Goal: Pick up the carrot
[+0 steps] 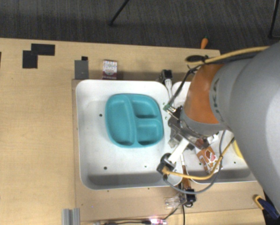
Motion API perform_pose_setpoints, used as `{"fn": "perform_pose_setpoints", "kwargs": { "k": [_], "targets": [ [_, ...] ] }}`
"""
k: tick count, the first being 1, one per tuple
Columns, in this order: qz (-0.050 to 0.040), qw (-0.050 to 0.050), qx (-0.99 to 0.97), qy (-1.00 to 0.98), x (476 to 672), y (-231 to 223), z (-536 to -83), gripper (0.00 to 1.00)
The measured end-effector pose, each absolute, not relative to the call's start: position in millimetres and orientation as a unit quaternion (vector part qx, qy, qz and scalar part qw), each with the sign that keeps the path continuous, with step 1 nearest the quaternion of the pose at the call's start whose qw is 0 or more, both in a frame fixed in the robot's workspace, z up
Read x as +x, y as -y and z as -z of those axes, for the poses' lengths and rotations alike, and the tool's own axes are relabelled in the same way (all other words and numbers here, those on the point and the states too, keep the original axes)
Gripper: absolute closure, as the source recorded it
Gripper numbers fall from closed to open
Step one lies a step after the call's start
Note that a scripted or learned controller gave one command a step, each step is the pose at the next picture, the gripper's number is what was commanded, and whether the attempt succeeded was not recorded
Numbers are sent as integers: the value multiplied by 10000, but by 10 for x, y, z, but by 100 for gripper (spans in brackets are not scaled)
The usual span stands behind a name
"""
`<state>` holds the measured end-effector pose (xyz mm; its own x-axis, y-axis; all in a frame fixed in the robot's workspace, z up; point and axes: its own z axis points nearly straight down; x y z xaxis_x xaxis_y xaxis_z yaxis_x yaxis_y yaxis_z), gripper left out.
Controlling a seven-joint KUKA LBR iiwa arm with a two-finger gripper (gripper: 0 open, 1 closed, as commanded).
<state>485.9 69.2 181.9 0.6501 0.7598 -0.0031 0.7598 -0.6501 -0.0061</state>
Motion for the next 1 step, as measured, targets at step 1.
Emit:
{"fn": "perform_pose_setpoints", "kwargs": {
  "k": [1],
  "targets": [
    [9,-15,-7827,6224,5443,-118,-1848,100]
  ]
}}
